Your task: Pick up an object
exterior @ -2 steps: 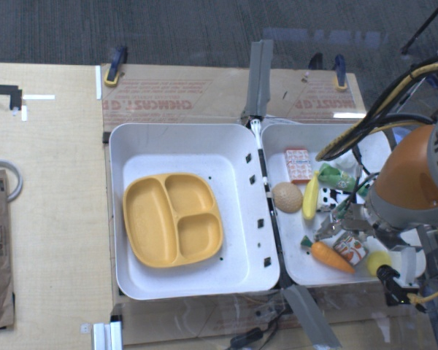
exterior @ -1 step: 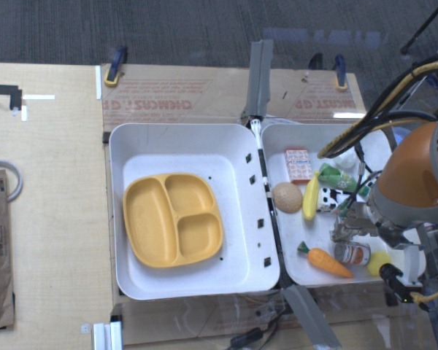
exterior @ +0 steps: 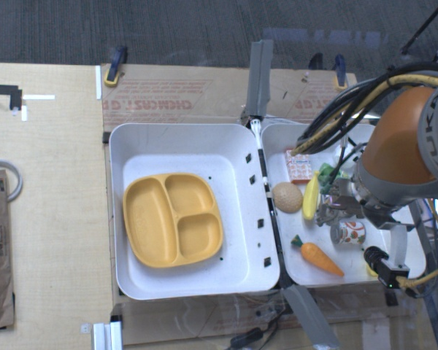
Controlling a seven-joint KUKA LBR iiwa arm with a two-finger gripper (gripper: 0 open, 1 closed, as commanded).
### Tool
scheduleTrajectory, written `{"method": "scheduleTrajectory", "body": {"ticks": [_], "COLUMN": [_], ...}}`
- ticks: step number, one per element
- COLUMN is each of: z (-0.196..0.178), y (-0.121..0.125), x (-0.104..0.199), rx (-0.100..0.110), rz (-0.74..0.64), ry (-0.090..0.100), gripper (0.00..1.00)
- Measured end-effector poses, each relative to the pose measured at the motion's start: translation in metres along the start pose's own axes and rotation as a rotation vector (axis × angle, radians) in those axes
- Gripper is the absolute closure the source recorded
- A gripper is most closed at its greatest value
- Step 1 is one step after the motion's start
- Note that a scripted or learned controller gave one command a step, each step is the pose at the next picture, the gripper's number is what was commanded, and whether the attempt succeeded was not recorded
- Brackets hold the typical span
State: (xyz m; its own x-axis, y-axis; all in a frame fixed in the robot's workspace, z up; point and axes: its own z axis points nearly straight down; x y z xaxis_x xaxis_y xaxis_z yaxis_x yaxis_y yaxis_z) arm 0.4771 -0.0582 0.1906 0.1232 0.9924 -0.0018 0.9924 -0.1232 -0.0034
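Observation:
The right bin (exterior: 296, 272) holds several small items: an orange carrot (exterior: 322, 258) near the front, a beige round potato-like ball (exterior: 286, 197), a yellow banana (exterior: 311, 195), a red and white packet (exterior: 299, 168), a green piece (exterior: 326, 173) and a white cup with red marks (exterior: 349, 232). My gripper (exterior: 328, 210) hangs low over the middle of this bin, just right of the banana and above the cup. The arm's grey and orange wrist (exterior: 398, 144) covers the bin's right part.
The left bin (exterior: 124, 152) holds a yellow divided plate (exterior: 174, 219). Grey divider flaps (exterior: 260, 75) stand between the bins. Black and yellow cables (exterior: 350, 104) arc over the right bin's back. A small yellow item (exterior: 370, 270) lies at the right bin's front right.

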Motion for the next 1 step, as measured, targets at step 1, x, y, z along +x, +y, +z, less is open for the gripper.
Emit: {"method": "scheduleTrajectory", "body": {"ticks": [1], "z": [-0.053], "y": [0.0476], "x": [-0.0315], "rx": [-0.003], "rz": [-0.388], "ry": [-0.001], "gripper": [1.0]}}
